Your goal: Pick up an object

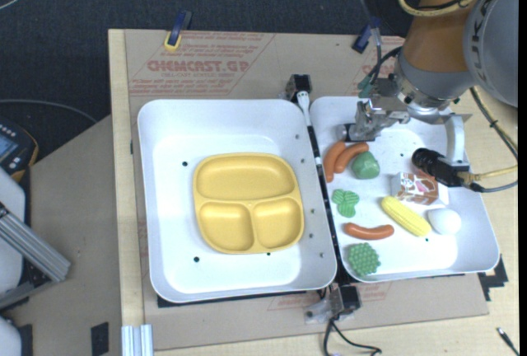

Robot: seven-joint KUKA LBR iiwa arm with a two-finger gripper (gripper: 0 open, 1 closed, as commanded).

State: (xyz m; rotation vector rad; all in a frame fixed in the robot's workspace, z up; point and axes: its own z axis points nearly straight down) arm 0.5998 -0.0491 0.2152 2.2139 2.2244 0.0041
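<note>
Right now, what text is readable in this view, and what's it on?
"CHEMCAST GP": red print on the brown board under the bins, along its far edge, upside down to the camera. Last letters uncertain.
Smaller red lines above and below that word: too blurred to read.
Small packet in the right bin: red and white print, too small to read.
Nothing else legible.

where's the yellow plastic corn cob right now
The yellow plastic corn cob lies in the right white bin, between the red sausage and the white egg.
</note>
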